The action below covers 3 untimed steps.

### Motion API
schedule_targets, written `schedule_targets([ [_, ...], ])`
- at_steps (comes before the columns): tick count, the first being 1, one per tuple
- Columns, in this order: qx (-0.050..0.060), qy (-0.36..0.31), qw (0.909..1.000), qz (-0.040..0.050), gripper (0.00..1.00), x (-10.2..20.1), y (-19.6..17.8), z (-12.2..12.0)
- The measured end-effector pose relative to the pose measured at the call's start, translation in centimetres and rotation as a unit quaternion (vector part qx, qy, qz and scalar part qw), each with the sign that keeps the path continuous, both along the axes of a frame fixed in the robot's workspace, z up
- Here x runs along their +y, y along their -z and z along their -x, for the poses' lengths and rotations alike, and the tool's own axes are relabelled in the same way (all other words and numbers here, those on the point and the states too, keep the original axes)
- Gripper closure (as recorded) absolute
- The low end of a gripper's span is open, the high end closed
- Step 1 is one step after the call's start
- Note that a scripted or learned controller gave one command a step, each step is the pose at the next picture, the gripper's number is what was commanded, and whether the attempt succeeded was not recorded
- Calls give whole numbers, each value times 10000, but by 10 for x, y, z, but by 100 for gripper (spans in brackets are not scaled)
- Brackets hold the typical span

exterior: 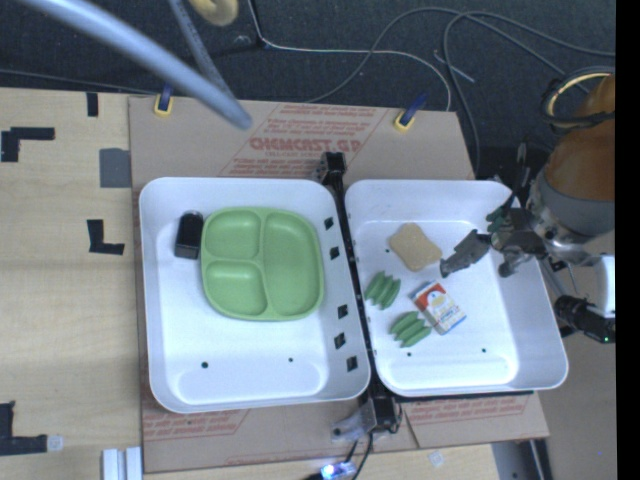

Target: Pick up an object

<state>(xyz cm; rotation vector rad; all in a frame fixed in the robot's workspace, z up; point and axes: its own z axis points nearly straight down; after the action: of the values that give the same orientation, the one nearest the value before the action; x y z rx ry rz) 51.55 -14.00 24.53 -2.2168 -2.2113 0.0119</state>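
The right bin point(520, 368) holds a tan bread-like piece point(413, 246), two green pods point(382, 290) point(409, 328) and a small red, white and blue packet point(439, 306). My gripper point(487, 257) hangs over the right side of this bin, to the right of the tan piece and above the packet. Its two dark fingers stand spread apart, open, with nothing between them. One fingertip point(458, 260) points toward the tan piece without touching it.
The left bin point(170, 368) carries a green divided plate point(263, 264) and a small black block point(188, 235) beside the plate's left rim. A black divider point(345, 268) runs between the bins. Cables lie behind the bench.
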Motion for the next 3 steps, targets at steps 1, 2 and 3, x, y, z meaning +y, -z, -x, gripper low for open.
schedule_targets([
  [1, -55, -18, 10000, 9, 0, 0, -6, -2],
  [2, -34, -17, 10000, 7, 0, 5, 39, -1],
  [3, -34, -18, 10000, 8, 0, 5, 84, -5],
])
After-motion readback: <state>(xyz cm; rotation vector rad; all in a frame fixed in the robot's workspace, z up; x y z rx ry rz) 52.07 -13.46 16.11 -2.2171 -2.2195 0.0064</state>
